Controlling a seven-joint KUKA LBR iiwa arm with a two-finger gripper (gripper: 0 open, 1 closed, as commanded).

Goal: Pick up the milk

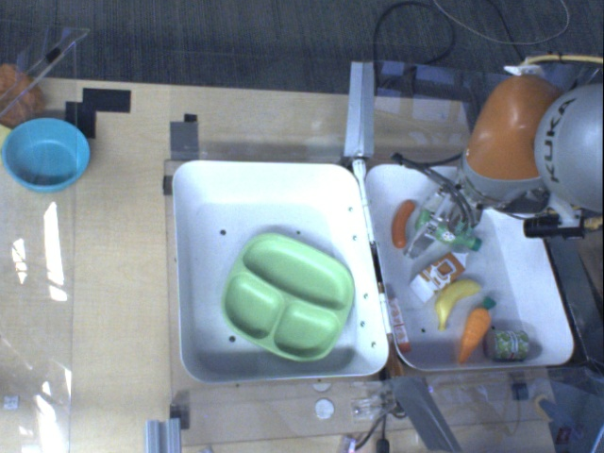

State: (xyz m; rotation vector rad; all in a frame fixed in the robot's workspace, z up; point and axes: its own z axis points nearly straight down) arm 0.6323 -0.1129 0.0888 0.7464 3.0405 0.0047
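Note:
The milk (438, 276) is a small white and brown carton lying in the right bin (543, 281), near its middle. My gripper (434, 232) hangs over that bin just beyond the carton, between it and an orange-red sausage (403, 223). A green and white object (464, 243) lies right under the gripper's side, partly hidden by it. Nothing shows the carton lifted off the bin floor.
A yellow banana (457, 300), a carrot (475, 331) and a green can (510, 344) lie in front of the milk. The left bin (203, 253) holds a green divided plate (288, 295). A blue bowl (45, 154) stands on the bench at far left.

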